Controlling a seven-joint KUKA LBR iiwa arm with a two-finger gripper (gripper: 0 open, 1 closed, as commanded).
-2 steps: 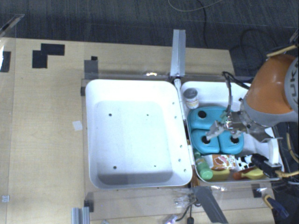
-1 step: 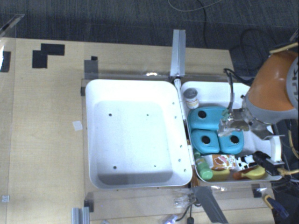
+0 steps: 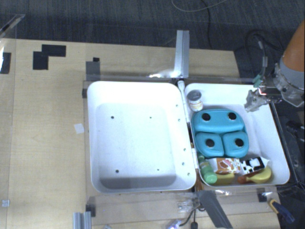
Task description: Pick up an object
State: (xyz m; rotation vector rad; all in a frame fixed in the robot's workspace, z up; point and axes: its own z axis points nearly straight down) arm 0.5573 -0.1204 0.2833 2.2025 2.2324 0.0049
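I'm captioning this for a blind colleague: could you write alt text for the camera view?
The gripper hangs over the right bin's upper right corner, above a teal tray, a small jar and packaged items inside. The left bin sits beside it.

No legible text; printed packet (image 3: pixel 237 165) too small to read.

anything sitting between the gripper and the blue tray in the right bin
Nothing visible does. The gripper sits at the right bin's upper right edge, and only bare white bin floor separates it from the blue tray.
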